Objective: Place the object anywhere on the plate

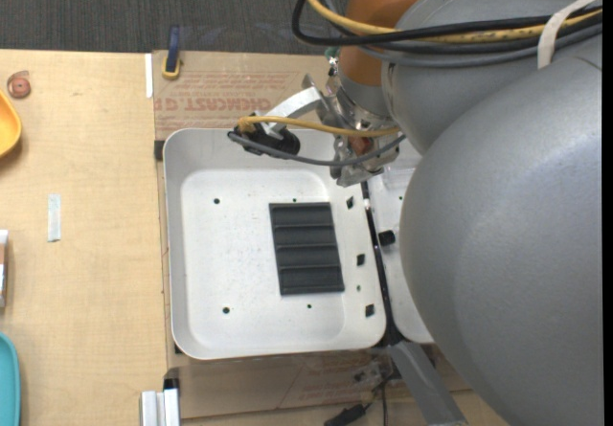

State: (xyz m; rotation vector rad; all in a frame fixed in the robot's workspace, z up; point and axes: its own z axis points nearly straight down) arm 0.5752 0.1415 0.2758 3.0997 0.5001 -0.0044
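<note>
Since the black ribbed rectangular slab (306,248) lies flat near the middle of the shallow white plastic bin (177,252) on the left, touched by nothing and well clear of every wall, the step in hand looks to be the pick itself. The slab's long sides run from the near rim toward the far one. A good grasp would therefore close across its short width, coming straight down over its centre and squared to the ribs so that it does not twist out.

Farther back, the end effector (356,166) hangs above the bin's far right corner, just beside the wall shared with the second white bin (391,192) and apart from the slab. I cannot tell whether it is spread or closed. The bulky grey arm (498,223) covers most of that second bin, so the drop spot should be confirmed before carrying anything over. Beyond lies a sheet of brown cardboard (239,99) on the pale wooden table (86,223).
</note>
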